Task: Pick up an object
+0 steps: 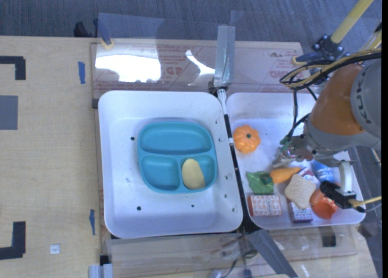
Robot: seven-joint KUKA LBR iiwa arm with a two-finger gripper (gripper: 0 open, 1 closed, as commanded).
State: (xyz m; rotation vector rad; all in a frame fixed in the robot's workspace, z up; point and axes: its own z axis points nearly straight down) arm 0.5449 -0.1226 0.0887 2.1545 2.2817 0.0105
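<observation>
My gripper [286,160] hangs low in the right bin [260,104], just above the left end of an orange carrot [284,175]. An orange pumpkin [247,139] lies to its left, apart from it. A green leafy piece [259,181] sits beside the carrot. In front of the gripper are a bread slice [299,190], a red tomato [322,205], a pink-and-white box [265,205] and a small purple block [301,213]. The wrist hides how the gripper stands on the carrot.
The left bin [121,149] holds a blue divided plate [173,140] with a yellow oval food piece [193,173] in its front right compartment. A blue item [324,172] lies under the arm. Cables and a yellow pole stand at the back right.
</observation>
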